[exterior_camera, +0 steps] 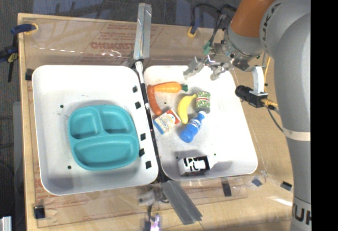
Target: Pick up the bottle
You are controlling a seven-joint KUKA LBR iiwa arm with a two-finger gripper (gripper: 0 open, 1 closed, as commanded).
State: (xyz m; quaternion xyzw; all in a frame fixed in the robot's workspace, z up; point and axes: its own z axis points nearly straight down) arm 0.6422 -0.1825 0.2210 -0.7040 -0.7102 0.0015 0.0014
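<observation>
Two shallow white bins sit side by side on the worktop. The left bin holds a teal divided tray lying flat near its middle. The right bin holds a small cluster of things toward its upper left part.

The bottle is blue with a white cap and lies on its side near the middle of the right bin, cap pointing up and to the right. Just above it, touching or nearly so, is a banana, and beside the banana's upper end sits a small green can. A carrot lies across the top of the cluster, and a second orange piece runs down along the bin's left wall. A small white and red carton lies just left of the bottle. A black and white tag rests near the bin's front edge, well apart from the rest.

The gripper hangs over the upper rim of the right bin, above and to the right of the carrot and apart from the bottle. Its fingers are spread and pinch nothing. The grey arm with its orange band reaches in from the right.
</observation>
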